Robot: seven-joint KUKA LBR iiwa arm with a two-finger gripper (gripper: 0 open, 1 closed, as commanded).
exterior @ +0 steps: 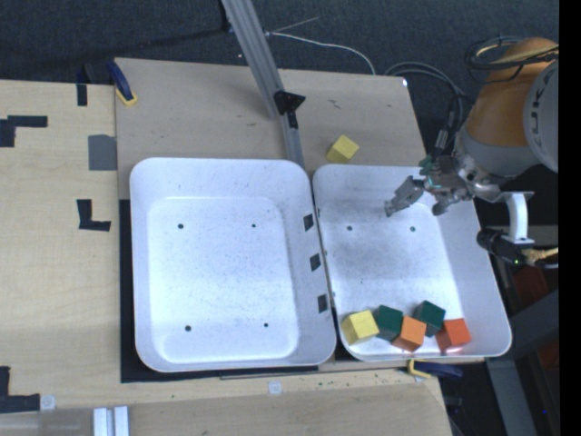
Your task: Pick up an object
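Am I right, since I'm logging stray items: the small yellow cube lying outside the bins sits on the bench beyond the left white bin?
Not quite. The camera view shows the small yellow cube on the wooden bench just beyond the far edge of the right white bin, not the left white bin. It does lie outside both bins.

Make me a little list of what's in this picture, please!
arm's tool: over the far end of the right white bin
small blocks at that bin's near end: yellow, two dark green, two orange
stray yellow block: on the bench, beyond the bins
left white bin: beside the right one
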